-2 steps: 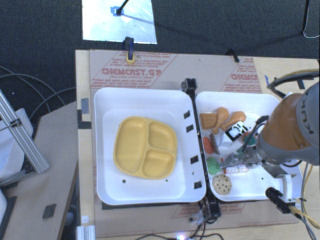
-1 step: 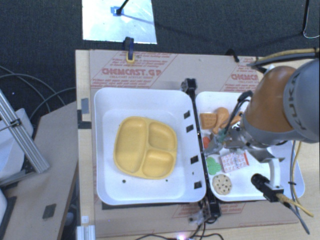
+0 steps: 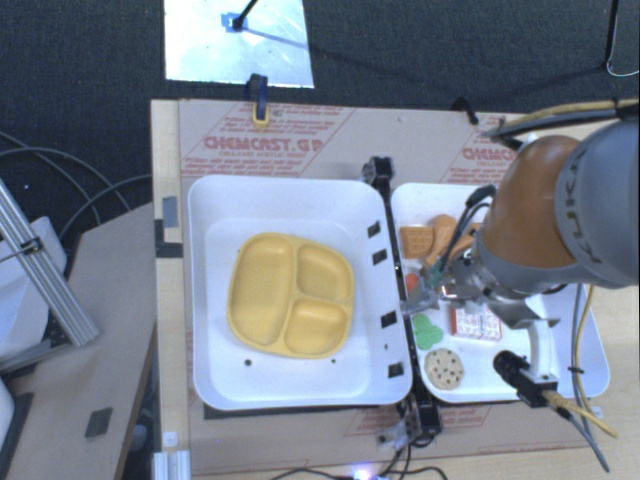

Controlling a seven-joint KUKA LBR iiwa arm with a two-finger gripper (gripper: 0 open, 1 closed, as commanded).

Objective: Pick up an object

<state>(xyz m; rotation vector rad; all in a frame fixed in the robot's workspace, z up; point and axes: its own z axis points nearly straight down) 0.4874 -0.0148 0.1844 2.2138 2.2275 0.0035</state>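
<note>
The big grey arm [image 3: 560, 218] with its orange band comes in from the right and hangs low over the right bin [image 3: 590, 368]. Its wrist covers much of that bin. The pincer [image 3: 425, 293] is down at the bin's left side, close to the wall between the two bins. I cannot tell if it is open or closed, and I see nothing held in it.

Small play foods lie in the right bin. An orange-brown piece like toast [image 3: 417, 240] sits near the top left, with another tan piece [image 3: 444, 230] just beside it. A green thing [image 3: 428, 330] lies just under the pincer. Below that is a round cookie with dark dots [image 3: 443, 368]. A small red and white box [image 3: 474, 323] lies partly under the arm.

The left bin [image 3: 215, 268] holds a yellow plate [image 3: 292, 294] with three parts, lying flat in the middle.

Both bins sit on a surface covered with brown board with red letters [image 3: 262, 144]. A black and yellow clamp [image 3: 259, 101] grips the board's far edge.
</note>
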